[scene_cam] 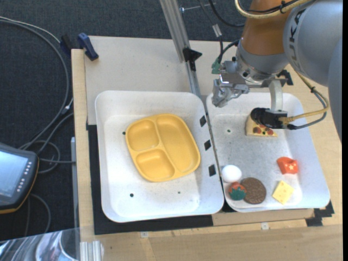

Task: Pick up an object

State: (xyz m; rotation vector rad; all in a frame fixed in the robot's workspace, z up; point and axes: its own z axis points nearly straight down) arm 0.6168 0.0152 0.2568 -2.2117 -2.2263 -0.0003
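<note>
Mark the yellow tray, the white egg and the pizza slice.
yellow divided tray [161,147]: camera view, on the ridge where its compartments meet.
white egg [231,173]: camera view, middle of its shell.
pizza slice [260,128]: camera view, on its topped face.

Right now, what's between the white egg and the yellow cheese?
In the camera view, the brown cookie sits between the egg and the cheese, with the little tomato touching its left side.

Two white bins [109,200], one yellow divided plate [161,145], six small toy foods (all in the right bin) [255,190].
</note>
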